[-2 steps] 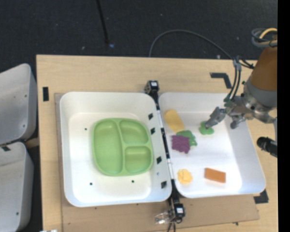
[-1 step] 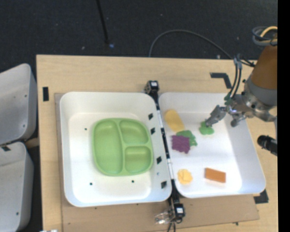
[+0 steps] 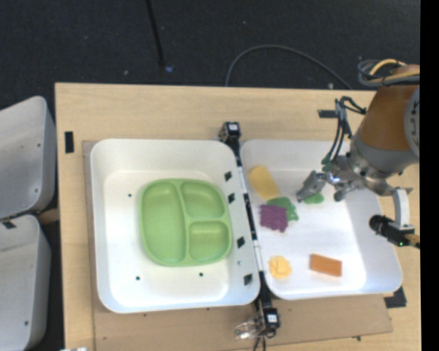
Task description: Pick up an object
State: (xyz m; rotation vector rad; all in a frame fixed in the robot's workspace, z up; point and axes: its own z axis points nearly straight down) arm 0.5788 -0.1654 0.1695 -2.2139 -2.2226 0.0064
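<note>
Green piece (image 3: 314, 197) under claw (image 3: 323, 187), mid-bin, clear of walls.

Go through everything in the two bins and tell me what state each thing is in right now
Green divided plate: flat in left bin.
Yellow piece: loose in right bin.
Purple grapes: loose.
Green piece: below the gripper.
Small yellow piece: loose.
Orange block: loose.

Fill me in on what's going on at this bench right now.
A robot arm reaches into the right bin, its gripper low over a small green piece. Nearby lie a purple toy, a yellow block, a yellow lump and an orange block. The left bin holds a green divided plate.
</note>
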